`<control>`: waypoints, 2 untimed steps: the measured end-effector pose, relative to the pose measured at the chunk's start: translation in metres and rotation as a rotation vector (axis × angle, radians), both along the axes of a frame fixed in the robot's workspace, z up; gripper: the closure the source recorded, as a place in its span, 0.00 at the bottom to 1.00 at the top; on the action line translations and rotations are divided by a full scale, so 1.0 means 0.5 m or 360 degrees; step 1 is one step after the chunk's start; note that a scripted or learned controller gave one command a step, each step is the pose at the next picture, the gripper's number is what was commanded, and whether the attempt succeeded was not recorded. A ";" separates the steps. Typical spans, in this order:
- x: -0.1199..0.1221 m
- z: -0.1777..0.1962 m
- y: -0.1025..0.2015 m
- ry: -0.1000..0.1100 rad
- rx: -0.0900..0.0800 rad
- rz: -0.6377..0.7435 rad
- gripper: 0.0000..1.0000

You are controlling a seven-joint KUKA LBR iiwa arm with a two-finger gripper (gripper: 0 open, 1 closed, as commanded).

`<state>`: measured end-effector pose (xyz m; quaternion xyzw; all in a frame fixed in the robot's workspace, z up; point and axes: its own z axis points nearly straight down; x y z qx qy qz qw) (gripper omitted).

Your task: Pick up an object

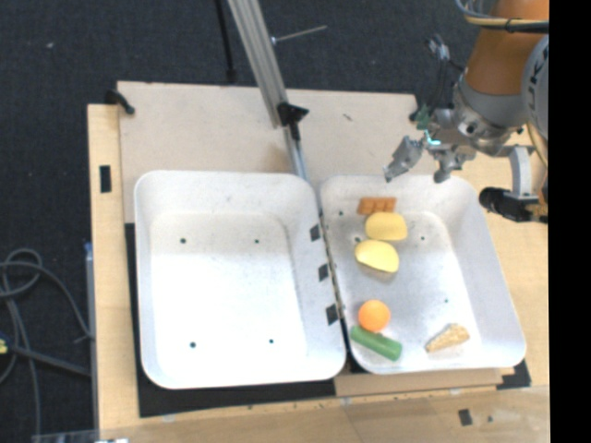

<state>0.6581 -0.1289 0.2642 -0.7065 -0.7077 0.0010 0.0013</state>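
In the right bin lie a small brown block at the far wall, just in front of it two pale yellow pieces, nearer an orange ball touching a green stick, and a tan wedge apart.

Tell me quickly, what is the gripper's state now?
Gripper: open, holding nothing, above the far rim of the right bin.
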 end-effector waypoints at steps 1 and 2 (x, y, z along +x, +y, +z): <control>0.001 0.007 -0.001 -0.0008 -0.0004 0.0003 0.00; 0.004 -0.078 -0.009 -0.0001 -0.0005 -0.0003 0.00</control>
